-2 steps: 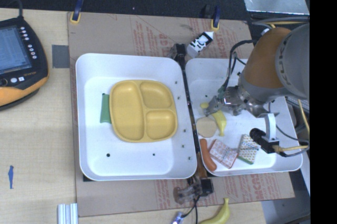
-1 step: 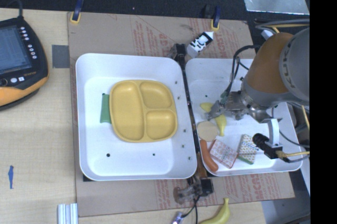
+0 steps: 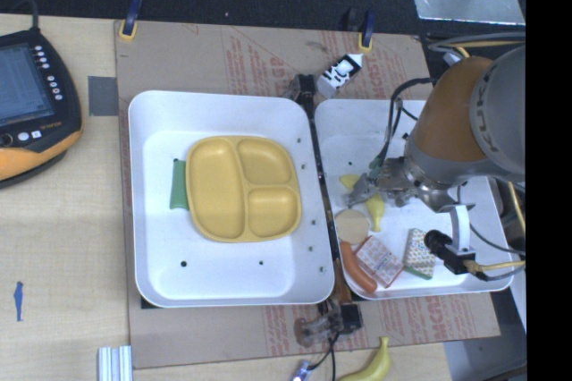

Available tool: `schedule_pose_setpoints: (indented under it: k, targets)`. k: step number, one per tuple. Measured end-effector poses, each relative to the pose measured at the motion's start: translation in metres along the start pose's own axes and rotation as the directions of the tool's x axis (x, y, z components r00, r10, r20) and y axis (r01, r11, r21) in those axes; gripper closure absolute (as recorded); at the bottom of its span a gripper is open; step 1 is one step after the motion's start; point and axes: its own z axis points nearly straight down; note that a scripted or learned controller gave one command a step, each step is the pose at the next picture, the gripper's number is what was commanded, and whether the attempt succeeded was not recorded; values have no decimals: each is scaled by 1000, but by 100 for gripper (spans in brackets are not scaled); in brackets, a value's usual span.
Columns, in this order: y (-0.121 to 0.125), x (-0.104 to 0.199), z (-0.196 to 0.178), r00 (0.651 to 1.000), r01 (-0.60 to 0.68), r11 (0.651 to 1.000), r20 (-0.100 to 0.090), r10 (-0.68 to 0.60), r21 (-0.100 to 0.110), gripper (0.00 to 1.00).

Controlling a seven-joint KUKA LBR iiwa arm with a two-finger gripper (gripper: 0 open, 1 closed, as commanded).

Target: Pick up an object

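yellow plastic marks the landmark: a divided tray [image 3: 243, 188] lying in the left bin [image 3: 152, 191], over a green piece [image 3: 178, 184] at its left edge. right of the tray, in the right bin [image 3: 349, 124], the hand [image 3: 380, 182] hangs low over small yellow items [image 3: 374, 209]; whether it is clenched or released cannot be told. further right of the tray lie a round tan piece [image 3: 350, 226], a patterned packet [image 3: 379, 260] and a speckled block [image 3: 417, 252].
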Motion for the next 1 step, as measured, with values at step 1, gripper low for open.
schedule_pose_setpoints:
  k: [1]
  targets:
    - [0, -1, -10, 1000, 3, 1000, 0, -3, 2, 100]
